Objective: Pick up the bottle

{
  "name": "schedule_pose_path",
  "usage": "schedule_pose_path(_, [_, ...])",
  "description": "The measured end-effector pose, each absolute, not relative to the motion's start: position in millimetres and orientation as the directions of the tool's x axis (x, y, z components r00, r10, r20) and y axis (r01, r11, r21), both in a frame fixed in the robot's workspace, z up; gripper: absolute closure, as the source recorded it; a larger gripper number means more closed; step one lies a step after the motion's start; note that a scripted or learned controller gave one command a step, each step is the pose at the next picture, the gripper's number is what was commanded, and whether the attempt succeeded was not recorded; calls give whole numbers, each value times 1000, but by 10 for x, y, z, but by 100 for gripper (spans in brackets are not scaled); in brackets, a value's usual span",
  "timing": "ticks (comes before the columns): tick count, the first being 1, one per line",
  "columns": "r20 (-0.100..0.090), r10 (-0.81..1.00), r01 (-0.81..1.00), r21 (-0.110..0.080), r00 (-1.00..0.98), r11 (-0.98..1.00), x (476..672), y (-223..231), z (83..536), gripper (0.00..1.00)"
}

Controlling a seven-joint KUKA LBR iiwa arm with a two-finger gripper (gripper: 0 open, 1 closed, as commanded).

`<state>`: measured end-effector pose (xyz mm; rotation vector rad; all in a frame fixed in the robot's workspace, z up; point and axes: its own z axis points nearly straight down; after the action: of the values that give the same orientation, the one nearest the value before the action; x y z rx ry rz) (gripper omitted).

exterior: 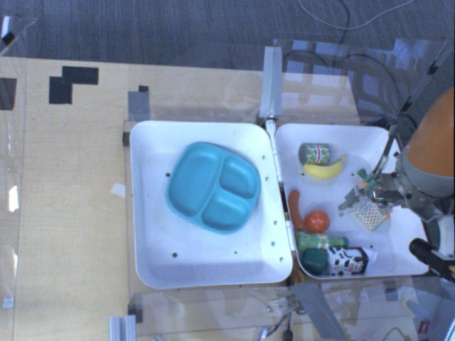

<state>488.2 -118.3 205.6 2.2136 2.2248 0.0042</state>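
The bottle [321,242] is green and lies on its side near the front of the right bin [355,135], just below a red tomato [317,221]. My gripper [361,192] hangs over the right half of that bin, up and to the right of the bottle and apart from it. A small checked packet [372,217] lies just beneath the gripper. The arm's orange band [435,144] rises at the right edge.
In the right bin also lie a can [316,153], a banana [324,169], a reddish sausage [294,208], a dark teal cup [313,261] and a black-and-white carton [350,261] against the bottle. The left bin [149,247] holds a blue divided plate [213,186].
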Motion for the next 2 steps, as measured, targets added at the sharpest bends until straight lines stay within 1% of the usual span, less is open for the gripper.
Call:
schedule_pose_path(1, [1,986,986,3,168,-168,4902,-866,1410,0])
schedule_pose_path(2, [0,963,963,-4,268,-268,4860,518,1822,0])
